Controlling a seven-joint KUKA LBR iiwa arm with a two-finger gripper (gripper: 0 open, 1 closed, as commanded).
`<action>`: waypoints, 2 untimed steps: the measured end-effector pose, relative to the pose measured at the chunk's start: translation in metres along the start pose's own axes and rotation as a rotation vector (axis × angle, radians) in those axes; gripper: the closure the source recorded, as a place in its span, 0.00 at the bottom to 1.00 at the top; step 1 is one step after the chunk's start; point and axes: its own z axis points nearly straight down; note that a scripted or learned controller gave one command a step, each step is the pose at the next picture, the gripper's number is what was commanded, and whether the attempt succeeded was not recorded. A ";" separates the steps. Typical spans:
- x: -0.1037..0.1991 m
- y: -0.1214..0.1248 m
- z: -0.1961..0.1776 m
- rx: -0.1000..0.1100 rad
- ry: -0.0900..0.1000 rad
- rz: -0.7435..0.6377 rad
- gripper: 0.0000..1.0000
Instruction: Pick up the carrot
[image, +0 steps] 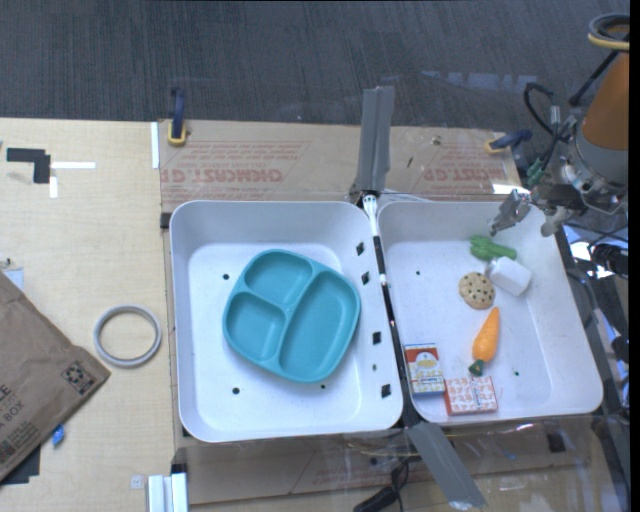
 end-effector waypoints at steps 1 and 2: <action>0.034 -0.063 0.116 0.000 0.001 0.158 0.00; 0.026 -0.132 0.116 0.001 0.001 0.218 0.00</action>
